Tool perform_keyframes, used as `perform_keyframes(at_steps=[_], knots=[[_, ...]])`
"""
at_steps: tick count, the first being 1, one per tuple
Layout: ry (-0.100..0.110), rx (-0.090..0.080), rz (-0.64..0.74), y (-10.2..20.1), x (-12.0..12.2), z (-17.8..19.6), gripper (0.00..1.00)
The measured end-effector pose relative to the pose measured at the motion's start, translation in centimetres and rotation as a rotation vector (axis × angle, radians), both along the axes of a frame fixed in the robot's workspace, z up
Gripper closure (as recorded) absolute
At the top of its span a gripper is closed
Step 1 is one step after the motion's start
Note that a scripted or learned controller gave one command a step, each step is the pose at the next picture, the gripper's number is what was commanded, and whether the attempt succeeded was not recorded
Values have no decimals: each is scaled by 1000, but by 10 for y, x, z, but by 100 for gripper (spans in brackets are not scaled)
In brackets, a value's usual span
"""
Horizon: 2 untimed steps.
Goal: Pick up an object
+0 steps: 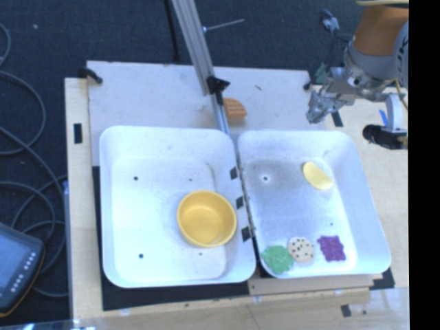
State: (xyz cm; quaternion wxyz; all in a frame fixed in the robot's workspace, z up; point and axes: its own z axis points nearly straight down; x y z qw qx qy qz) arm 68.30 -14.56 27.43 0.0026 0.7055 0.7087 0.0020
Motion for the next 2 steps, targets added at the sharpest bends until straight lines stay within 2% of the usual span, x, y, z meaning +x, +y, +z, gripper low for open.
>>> perform_keyframes(at_steps=[1, 2], knots=[[5, 2, 2, 55, -15, 2, 100], [5, 2, 2, 104, -20, 7, 100]])
